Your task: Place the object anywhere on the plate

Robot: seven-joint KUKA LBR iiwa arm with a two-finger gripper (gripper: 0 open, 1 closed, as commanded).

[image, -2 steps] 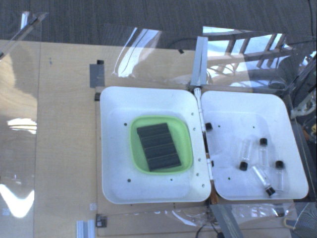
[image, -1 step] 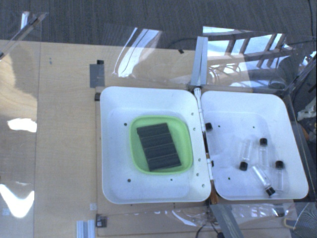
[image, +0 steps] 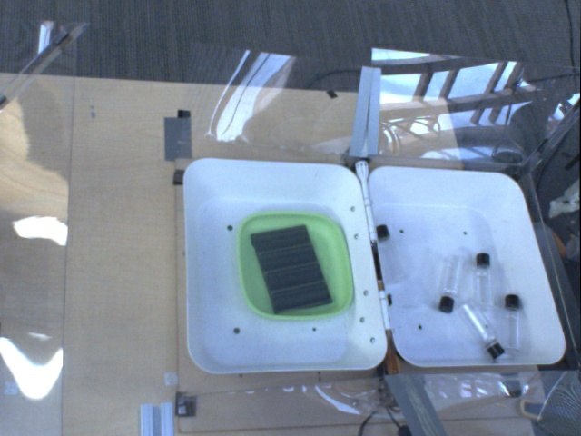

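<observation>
**Ridged block lying on green plate in left bin**

Nearest the camera, along the front edge of the wooden counter (image: pixel 109 243): a tangle of dark cables (image: pixel 368 418) just below the seam between the two bins, and a small metal bracket (image: pixel 154 417) off to the left.

Next back, in the right bin (image: pixel 427 198): four clear vials with black caps, grouped in the front right part of the floor. Closest, a vial lying at a slant (image: pixel 479 327), cap toward the front edge. Just beside it to the right, a second vial (image: pixel 512 323) with cap pointing away. A little farther in, a third vial (image: pixel 448 280) and a fourth vial (image: pixel 482 278), close together but apart.

In the left bin (image: pixel 209 198): a lime-green square plate (image: pixel 340 243) resting about mid-floor, slightly toward the right wall. On the plate, a dark grey ridged block (image: pixel 290 269), flat, turned a little off the plate's sides, wholly inside the rim with green showing on every side.

Farther back, at the seam behind the bins: an upright grey metal post (image: pixel 366 112). To the left of it, a small dark fitting (image: pixel 179 136) on the counter. Beyond that, glare from a clear sheet, then dark carpet (image: pixel 227 7).

No telling whether the hand is spread or pressed together.
</observation>
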